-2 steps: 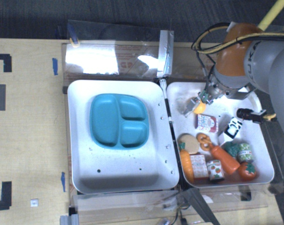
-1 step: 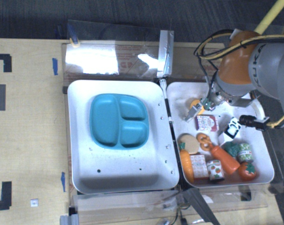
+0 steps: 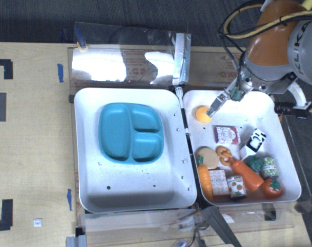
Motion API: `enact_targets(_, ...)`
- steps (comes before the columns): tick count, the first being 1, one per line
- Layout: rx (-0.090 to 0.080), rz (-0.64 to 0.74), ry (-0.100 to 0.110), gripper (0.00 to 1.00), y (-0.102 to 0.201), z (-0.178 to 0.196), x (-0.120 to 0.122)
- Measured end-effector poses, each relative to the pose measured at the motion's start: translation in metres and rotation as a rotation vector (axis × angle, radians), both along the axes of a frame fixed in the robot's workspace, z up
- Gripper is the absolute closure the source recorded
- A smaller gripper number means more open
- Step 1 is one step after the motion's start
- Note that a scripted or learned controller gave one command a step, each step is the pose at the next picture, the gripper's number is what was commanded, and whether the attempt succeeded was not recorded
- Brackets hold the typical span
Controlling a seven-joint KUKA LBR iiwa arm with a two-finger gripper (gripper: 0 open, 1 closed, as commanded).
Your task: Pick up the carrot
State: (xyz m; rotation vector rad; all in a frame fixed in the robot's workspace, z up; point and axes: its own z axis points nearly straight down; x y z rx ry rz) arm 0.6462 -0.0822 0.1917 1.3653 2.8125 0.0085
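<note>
You are looking down on a desk (image 3: 27, 138) with two bins side by side. The left shallow white plastic bin (image 3: 89, 184) is holding a light blue plastic tray with three sections (image 3: 130, 133). The right shallow white plastic bin (image 3: 287, 153) is holding the toy food, piled mostly at its near end.

The long orange toy carrot (image 3: 247, 174) is lying on a slant in that pile. It is touching a flat tan round piece (image 3: 209, 157) and sitting just beside a small box with a tomato picture (image 3: 237, 187) and green toy vegetables (image 3: 263, 166). That crowding may be making it hard to grab.

The slim grey tool (image 3: 216, 105) is reaching in from the right and hanging at the far end of the right bin, right by a small round yellow ball (image 3: 202, 114), well apart from the carrot. It is holding nothing that you can see, and I cannot tell if its tip is wide or narrow. I think it is needing to move toward the pile.
</note>
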Motion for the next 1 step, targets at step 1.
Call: enact_targets(1, 0.000, 0.079, 0.009, 0.00, 0.0048, -0.0061, 0.0210)
